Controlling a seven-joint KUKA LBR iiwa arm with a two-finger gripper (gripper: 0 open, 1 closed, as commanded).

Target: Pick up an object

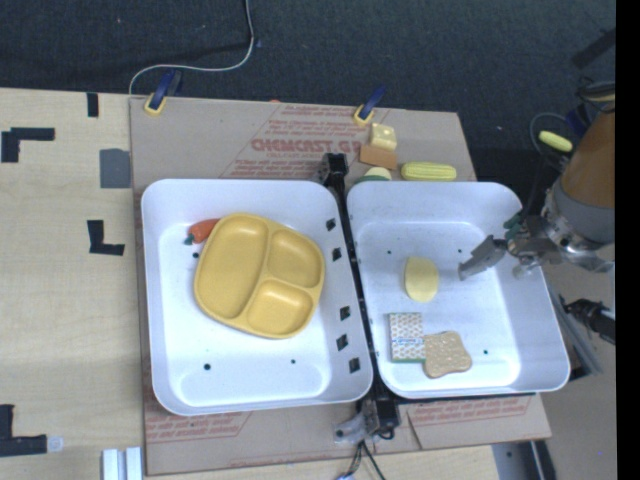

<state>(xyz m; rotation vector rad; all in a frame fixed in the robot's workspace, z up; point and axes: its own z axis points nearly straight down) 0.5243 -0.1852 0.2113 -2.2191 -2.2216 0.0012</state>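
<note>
The left bin (170, 368) holds a yellow divided plate (260, 274), tilted, with an orange thing (203, 229) peeking out from under its upper left edge. Beyond the bins, on the cardboard (290, 138), lie a tan block (379, 149) and a corn cob (429, 172). The right bin (460, 208) holds a pale yellow lump (422, 279) near its middle, and toward the front a patterned sponge (405, 336) touching a cracker-like piece (446, 353). The gripper (490, 256) hangs over the right bin's right side, right of the lump, nothing between its fingers; whether they are apart I cannot tell.
</note>
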